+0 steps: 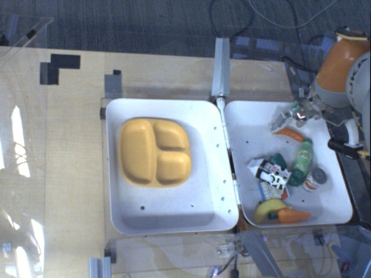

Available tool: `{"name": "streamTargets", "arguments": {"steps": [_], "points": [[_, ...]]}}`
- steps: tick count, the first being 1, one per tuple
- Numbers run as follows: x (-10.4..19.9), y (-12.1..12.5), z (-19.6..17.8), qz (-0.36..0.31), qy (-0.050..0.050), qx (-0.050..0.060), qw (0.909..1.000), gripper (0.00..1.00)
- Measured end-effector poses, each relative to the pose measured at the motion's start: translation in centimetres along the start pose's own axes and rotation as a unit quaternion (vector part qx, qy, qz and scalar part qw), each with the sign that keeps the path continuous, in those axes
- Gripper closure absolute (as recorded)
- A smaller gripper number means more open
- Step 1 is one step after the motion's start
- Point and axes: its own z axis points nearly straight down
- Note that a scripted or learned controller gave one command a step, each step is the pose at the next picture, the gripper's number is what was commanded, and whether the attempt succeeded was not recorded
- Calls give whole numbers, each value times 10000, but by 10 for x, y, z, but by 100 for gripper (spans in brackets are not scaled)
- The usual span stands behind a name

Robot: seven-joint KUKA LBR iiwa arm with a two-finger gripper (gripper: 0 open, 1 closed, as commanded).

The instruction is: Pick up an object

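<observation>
The gripper (291, 116) is hanging over the far part of the right bin (250, 126), its fingers spread apart with nothing visibly between them, just above an orange carrot-like piece (289, 134). Toward the near side of that bin from the gripper, a green bottle (301, 162) is lying beside a small round can (314, 179) and a black-and-white packet (272, 174), with a banana (269, 208) and another carrot (293, 215) resting against the near wall. A yellow divided tray (155, 152) is sitting in the left bin (168, 219), well apart from the gripper.
</observation>
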Motion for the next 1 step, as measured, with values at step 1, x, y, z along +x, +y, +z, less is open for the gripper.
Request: {"name": "streamTargets", "arguments": {"steps": [1], "points": [[-1, 3, -12, -29, -70, -70, 9999, 100]]}}
